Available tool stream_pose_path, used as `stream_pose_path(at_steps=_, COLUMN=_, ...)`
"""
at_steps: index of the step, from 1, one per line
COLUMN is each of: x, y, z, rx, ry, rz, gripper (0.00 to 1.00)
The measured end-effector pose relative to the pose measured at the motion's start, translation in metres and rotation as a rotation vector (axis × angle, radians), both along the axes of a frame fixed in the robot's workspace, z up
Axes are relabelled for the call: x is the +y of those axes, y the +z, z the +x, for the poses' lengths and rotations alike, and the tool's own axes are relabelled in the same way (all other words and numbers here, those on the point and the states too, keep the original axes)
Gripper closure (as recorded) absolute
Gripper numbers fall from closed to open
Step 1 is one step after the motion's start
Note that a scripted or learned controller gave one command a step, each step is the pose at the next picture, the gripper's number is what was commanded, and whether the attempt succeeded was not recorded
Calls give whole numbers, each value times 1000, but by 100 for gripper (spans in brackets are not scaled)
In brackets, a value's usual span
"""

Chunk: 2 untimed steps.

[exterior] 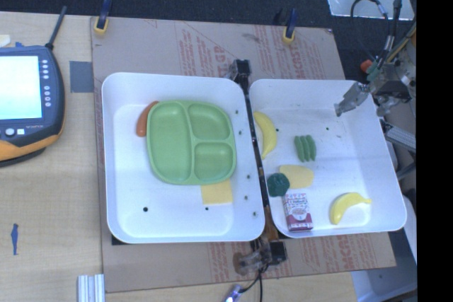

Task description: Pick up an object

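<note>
Hanging over the right bin's (368, 152) far right corner, the claw (347, 106) carries nothing visible — whether it is wide or narrow I cannot tell. Below it lie a green pea pod (306, 148), two bananas (266, 132) (348, 206), a red carton (298, 212) and broccoli (277, 184) — a green tray (191, 142) sits in the left bin (124, 173).
</note>
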<state>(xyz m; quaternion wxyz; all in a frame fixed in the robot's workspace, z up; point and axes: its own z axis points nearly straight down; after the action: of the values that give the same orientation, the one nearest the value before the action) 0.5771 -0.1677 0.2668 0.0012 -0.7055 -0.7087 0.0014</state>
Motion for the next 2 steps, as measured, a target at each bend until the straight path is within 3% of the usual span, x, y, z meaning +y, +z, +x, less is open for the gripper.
stream_pose_path(at_steps=1, x=53, y=-133, z=-2, rx=3, ry=1, rz=0, gripper=0)
stream_pose_path(at_steps=2, x=40, y=-175, z=0, rx=2, ry=0, rz=0, gripper=0)
